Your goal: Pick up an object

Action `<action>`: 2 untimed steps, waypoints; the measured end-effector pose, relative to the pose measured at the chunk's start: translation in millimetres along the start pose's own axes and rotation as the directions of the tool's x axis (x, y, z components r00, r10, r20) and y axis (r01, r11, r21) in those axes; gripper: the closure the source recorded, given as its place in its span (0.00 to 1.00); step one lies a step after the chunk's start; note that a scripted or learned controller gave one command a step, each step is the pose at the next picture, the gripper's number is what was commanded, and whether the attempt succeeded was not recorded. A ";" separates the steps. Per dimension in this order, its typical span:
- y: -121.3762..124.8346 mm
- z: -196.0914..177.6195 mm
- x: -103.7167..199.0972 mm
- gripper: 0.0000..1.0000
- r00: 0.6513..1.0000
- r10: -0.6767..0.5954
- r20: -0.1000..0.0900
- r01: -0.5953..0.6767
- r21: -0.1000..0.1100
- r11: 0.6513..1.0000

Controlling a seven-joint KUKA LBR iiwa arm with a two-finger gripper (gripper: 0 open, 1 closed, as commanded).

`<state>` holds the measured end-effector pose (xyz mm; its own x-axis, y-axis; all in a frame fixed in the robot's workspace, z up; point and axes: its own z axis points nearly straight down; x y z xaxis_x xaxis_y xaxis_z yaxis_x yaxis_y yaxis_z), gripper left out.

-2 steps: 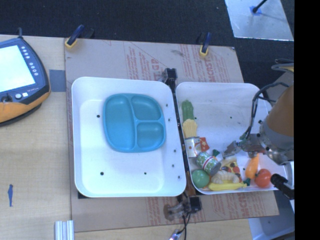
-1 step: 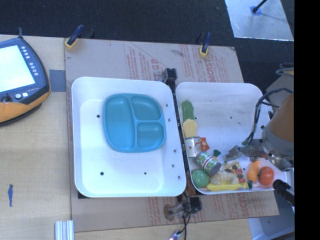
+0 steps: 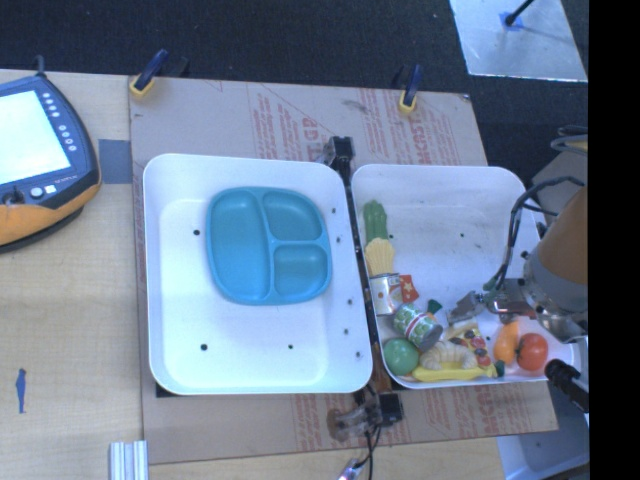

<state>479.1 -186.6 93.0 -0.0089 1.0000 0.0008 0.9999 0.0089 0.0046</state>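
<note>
The right white bin (image 3: 440,183) holds a heap of toy food along its left wall and front edge. A green vegetable (image 3: 374,218) and a yellow corn piece (image 3: 380,258) lie by the left wall. Below them are a red-labelled can (image 3: 391,291), a green can (image 3: 416,323), a green ball (image 3: 400,356) and a yellow banana (image 3: 450,373). An orange piece (image 3: 507,343) and a red tomato (image 3: 532,352) sit at the front right. My gripper (image 3: 478,308) is low over the front right of this bin, just above the heap, with the arm (image 3: 560,253) behind it.
The left white bin (image 3: 175,268) carries a blue divided plate (image 3: 270,245). A tablet-like device (image 3: 35,158) lies on the bench at far left. Clamps (image 3: 150,73) hold the cardboard sheet at the back. Cables loop beside the arm at the right.
</note>
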 end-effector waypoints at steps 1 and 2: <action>-0.4 0.1 1.0 0.00 1.000 0.001 0.001 -0.001 0.000 1.000; -1.1 -9.4 -0.1 1.00 1.000 -0.004 0.003 0.004 0.004 1.000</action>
<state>478.0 -186.8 102.5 -0.0129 0.9999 -0.0019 0.9999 0.0129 0.0004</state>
